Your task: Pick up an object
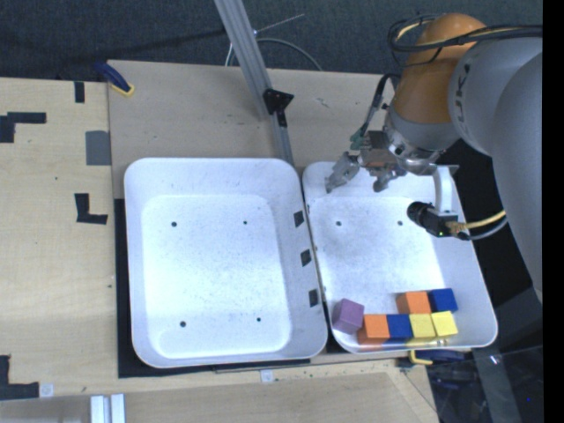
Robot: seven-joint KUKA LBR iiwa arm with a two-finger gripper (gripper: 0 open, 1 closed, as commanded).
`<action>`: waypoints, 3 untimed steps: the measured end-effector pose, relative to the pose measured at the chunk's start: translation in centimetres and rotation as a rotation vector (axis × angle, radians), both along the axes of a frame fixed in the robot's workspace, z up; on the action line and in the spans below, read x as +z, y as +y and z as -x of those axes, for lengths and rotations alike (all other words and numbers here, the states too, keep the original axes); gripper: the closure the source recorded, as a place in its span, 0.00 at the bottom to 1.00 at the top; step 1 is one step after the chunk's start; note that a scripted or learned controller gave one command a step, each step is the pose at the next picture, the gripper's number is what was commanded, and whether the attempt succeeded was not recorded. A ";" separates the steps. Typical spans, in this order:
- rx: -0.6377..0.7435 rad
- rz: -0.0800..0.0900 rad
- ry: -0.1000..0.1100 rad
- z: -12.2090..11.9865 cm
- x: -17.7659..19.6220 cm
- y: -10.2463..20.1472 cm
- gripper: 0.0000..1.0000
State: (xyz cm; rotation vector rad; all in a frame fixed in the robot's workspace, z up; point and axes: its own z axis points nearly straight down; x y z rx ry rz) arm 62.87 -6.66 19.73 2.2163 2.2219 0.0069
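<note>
Two white bins side by side on the table. Right bin: pincer spread wide and holding nothing, over the far rim. Well apart, at the near edge: coloured blocks, purple block leftmost.

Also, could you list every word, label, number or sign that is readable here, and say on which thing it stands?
None: no text is readable.
The black marks on the bench are plain shapes, not letters.
The blocks in the right bin, the left bin and the arm carry no legible lettering.
</note>
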 end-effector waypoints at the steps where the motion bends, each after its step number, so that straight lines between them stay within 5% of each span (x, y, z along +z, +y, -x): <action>1: 0.003 -0.001 0.006 -1.2 -0.6 4.3 0.00; 3: 0.003 -0.001 0.007 -1.2 -0.6 11.5 0.00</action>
